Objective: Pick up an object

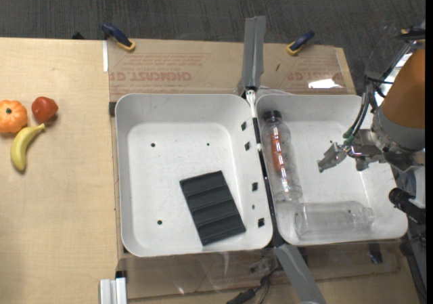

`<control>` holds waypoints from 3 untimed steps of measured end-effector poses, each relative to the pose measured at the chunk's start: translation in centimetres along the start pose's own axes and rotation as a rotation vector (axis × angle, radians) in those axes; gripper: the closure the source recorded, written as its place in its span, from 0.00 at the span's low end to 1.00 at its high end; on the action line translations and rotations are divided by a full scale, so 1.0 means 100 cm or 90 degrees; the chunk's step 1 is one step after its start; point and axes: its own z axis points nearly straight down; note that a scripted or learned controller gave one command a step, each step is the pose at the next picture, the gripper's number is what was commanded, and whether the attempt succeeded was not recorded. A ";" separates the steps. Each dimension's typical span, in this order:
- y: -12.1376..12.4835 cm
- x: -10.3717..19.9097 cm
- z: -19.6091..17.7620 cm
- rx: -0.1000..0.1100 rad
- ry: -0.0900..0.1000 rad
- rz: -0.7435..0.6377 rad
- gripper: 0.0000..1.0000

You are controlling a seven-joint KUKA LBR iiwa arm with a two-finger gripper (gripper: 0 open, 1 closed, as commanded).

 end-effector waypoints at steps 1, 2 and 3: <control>0.080 0.017 0.100 -0.002 -0.009 0.080 0.00; 0.072 -0.036 -0.002 -0.001 -0.001 0.096 0.00; 0.092 0.011 0.103 -0.001 -0.005 0.095 0.00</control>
